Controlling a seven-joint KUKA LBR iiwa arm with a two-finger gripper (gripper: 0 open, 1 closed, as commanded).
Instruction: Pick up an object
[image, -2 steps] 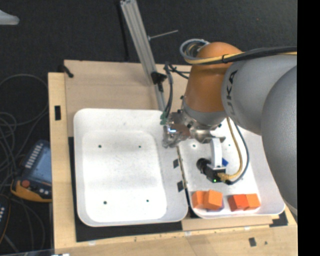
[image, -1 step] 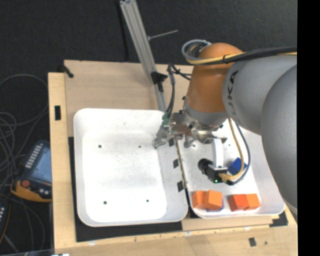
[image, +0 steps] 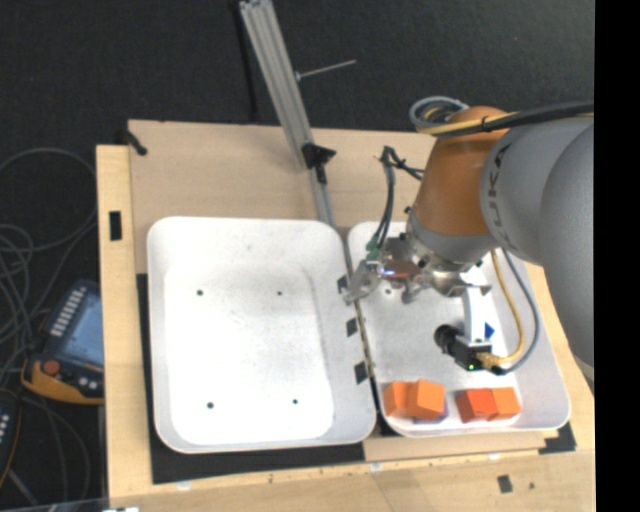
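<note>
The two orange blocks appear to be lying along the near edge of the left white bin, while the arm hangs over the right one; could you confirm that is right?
Not quite: the camera view shows the two orange blocks lying along the near edge of the right shallow white bin, not the left shallow white bin. The rest stands: the grey arm with the orange band does hang over the right bin.

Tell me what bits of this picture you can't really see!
- End effector, camera view: the arm's orange band and grey wrist hide it from above, so its state is unclear.
- Right bin: the arm covers most of its far half.
- Orange blocks and: too small to tell whether each is a single piece or two pressed together.
- Handheld controller on the floor: its screen is too blurred to read.
</note>
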